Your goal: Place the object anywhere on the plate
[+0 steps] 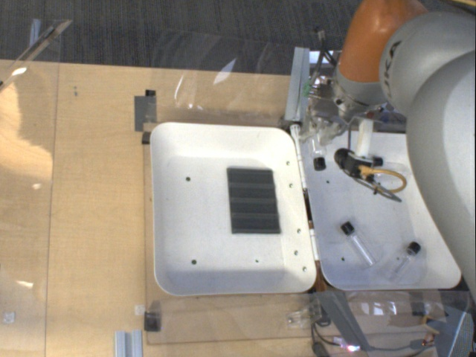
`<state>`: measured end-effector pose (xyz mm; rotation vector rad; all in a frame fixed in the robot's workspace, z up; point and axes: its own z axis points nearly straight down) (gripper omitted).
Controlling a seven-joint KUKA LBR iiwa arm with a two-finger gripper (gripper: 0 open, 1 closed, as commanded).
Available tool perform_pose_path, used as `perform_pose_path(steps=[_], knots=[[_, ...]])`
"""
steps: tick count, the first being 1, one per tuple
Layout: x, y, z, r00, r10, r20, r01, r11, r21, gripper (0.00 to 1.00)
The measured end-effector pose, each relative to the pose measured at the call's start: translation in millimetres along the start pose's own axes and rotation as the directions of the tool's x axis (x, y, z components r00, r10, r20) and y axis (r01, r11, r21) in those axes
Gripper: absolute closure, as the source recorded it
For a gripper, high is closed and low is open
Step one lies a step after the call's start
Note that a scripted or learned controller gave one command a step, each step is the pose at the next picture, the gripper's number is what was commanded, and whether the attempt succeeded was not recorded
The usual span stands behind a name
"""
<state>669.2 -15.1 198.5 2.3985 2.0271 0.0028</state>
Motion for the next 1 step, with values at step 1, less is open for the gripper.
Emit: perform_pose_path(steps=[1], knots=[[63.7,-10.6,-30.0,0.917,0.398,-0.001,-0.398,0.917,-0.001,1.0]])
